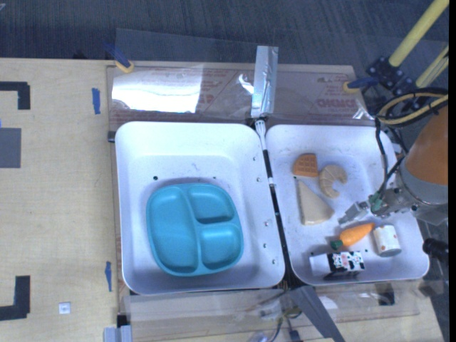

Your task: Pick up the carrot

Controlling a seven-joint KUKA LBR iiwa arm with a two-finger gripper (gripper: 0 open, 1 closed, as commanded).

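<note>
Pale wooden tabletop (50, 212) carries two shallow white plastic bins side by side, with dark carpet beyond the far edge. Left bin (135, 148): one turquoise plastic plate with three compartments (194, 228), lying flat near the bin's middle, toward the near side. Right bin (406, 266): several toy food items. Far part of it: small orange-brown waffle-shaped piece (305, 165), and just right of it a tan croissant-shaped piece (332, 179). Nearer than those: pale cream wedge-shaped piece (313, 204), lying flat. Small orange plastic carrot with green top (352, 234) lies on the bin floor right of the wedge, green end pointing left and near. Just right of the carrot: short white cylinder (387, 239). Nearest item: small black-and-white carton (340, 262), lying on its side, just near of the carrot.

Grey arm with orange band (433, 152) enters from the right, over the right bin's right edge. Claw (372, 206) sits low, just far and right of the carrot; cannot tell whether its fingers are open or closed, detail too small. Carrot not seen between fingers; it rests on the bin floor.
</note>
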